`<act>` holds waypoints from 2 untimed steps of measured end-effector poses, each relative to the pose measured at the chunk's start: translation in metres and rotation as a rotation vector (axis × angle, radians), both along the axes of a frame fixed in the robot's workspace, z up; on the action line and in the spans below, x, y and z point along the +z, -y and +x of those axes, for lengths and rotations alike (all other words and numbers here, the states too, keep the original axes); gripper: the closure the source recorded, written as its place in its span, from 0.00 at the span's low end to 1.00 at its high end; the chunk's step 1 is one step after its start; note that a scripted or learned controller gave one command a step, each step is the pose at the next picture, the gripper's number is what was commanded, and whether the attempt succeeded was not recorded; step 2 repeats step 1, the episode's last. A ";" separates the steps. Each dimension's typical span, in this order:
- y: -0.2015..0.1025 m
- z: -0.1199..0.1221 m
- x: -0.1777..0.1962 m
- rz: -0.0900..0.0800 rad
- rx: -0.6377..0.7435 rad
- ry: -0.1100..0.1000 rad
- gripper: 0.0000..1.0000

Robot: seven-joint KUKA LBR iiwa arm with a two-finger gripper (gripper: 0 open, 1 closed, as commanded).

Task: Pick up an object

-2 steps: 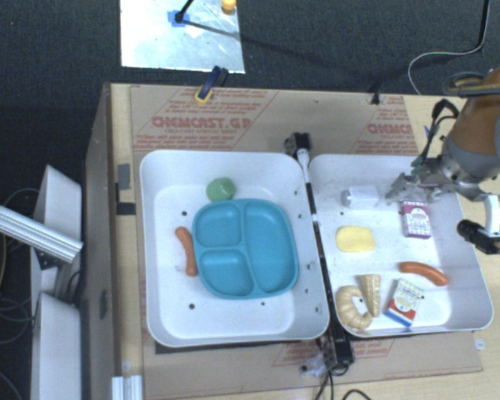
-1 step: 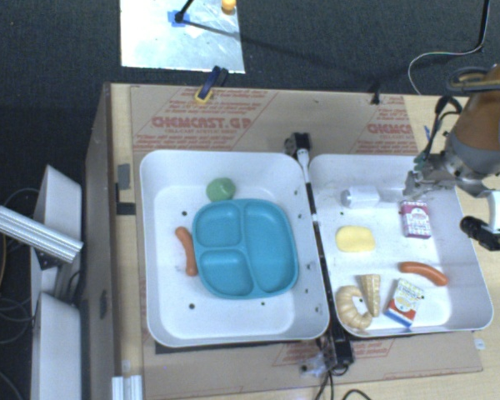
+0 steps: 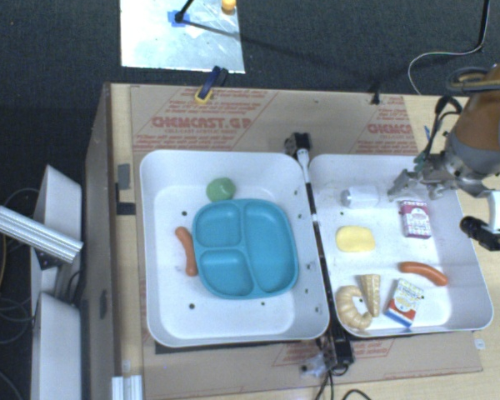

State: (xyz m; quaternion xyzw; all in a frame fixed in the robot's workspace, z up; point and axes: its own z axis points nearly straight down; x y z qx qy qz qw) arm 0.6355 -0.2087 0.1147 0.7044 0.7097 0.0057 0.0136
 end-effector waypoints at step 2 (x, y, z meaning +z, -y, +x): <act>-0.022 -0.004 -0.007 0.010 -0.003 -0.025 0.00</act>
